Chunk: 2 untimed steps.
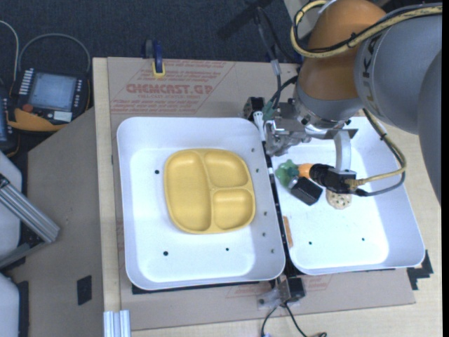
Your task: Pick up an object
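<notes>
My gripper (279, 137) hangs over the upper left corner of the right bin (379, 244), close to the wall between the two bins. Just below it lies a toy carrot (304, 169) with a green leafy top (286, 172). A small black block (305, 191) rests against the carrot's lower side. A round speckled cookie (339, 201) lies to the right of the block. The arm's orange band and grey wrist hide the bin's upper part.
The left bin (140, 209) holds a yellow divided plate (209, 189) at its middle. A black connector with a yellow cable (382, 180) hangs from the arm over the right bin, beside the cookie. A pendant (50, 93) lies off the bench at far left.
</notes>
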Each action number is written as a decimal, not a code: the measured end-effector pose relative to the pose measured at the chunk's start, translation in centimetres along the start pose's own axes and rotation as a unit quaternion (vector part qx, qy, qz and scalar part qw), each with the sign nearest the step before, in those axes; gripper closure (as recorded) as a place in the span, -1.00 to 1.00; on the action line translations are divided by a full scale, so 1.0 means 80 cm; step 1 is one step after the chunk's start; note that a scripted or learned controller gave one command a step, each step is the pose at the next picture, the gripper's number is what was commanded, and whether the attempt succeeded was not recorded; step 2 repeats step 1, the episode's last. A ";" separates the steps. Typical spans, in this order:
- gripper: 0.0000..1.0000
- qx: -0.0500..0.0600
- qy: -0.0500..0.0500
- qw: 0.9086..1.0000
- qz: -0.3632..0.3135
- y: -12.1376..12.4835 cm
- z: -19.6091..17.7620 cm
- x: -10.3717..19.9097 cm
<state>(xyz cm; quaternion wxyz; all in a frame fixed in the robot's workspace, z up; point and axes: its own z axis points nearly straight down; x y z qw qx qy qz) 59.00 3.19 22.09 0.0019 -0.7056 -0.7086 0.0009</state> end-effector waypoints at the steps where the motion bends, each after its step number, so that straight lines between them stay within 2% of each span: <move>1: 1.00 0.000 0.000 1.000 -0.001 -0.024 -0.014 0.065; 2: 1.00 0.000 0.000 1.000 -0.001 -0.024 -0.014 0.065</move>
